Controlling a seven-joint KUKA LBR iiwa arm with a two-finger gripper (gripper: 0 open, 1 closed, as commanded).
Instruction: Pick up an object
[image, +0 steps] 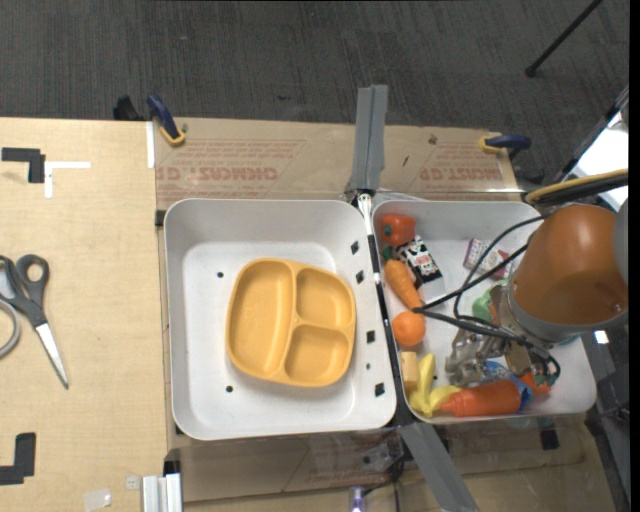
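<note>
The arm (570, 265) reaches in from the right and hangs over the right bin (450, 210). Its big orange band covers much of that bin. The pincer (480, 358) is low in the bin, down among the toys near the front. Wires and metal parts crowd around it, so I cannot tell if it is open or closed. I cannot see any toy between its tips.

The right bin is full of toy food. A carrot (404, 285) lies by the left wall, and an orange ball (408, 329) sits just below it. A tomato (397, 226) is near the back corner, next to a small black and white box (422, 260). A banana (424, 385) lies at the front, touching a long red-orange pepper (483, 401). The pincer is right above that pepper.

The left bin (190, 330) holds a yellow plate (291, 322) with three parts. It lies flat in the middle.

On the desk (90, 340) at the left lie scissors (38, 310), well apart from the bins.
</note>
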